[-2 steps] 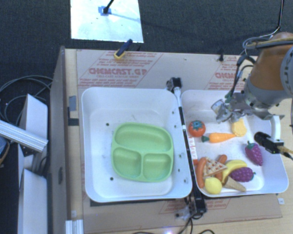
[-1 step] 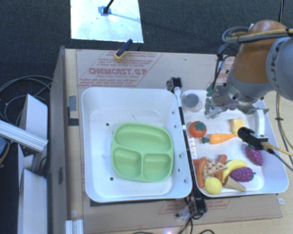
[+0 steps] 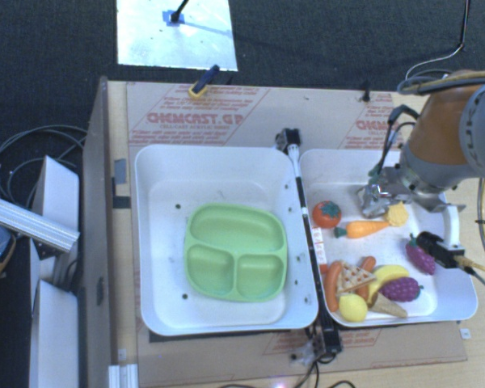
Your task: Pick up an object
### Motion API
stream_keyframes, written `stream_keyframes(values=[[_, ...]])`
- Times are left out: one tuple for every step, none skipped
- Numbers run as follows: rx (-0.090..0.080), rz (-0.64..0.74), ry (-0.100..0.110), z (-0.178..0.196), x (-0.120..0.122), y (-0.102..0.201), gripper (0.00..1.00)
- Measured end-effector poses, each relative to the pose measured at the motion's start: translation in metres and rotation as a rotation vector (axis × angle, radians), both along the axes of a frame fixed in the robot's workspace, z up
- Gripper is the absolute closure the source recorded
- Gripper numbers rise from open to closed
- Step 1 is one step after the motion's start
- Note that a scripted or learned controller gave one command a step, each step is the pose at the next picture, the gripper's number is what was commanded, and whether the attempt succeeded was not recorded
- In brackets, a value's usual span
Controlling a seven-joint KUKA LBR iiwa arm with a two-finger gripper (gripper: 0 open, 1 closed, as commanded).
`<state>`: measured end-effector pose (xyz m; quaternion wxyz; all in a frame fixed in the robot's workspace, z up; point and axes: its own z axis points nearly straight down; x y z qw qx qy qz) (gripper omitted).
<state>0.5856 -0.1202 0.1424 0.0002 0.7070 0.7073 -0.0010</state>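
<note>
My gripper (image 3: 373, 200) hangs low over the back of the right bin (image 3: 461, 301), under the grey arm with its orange band (image 3: 438, 128). Just right of it lies a small yellow toy (image 3: 397, 214), touching or nearly touching it. An orange carrot (image 3: 364, 229) lies just in front of the gripper, and a red tomato (image 3: 326, 213) sits to its left by the bin's wall. Nothing is seen held.
The front of the right bin holds a heap: purple grapes (image 3: 402, 288), a banana (image 3: 388, 274), a lemon (image 3: 352, 307), a waffle piece (image 3: 356, 279), and another purple fruit (image 3: 421, 258). The left bin (image 3: 158, 217) bears a green divided plate (image 3: 235, 251).
</note>
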Motion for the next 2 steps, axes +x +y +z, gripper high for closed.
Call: stream_keyframes(values=[[0.001, 0.001, -0.003, 0.001, 0.001, 0.001, 0.00], [0.001, 0.000, -0.001, -0.055, 0.012, -0.035, 0.00]])
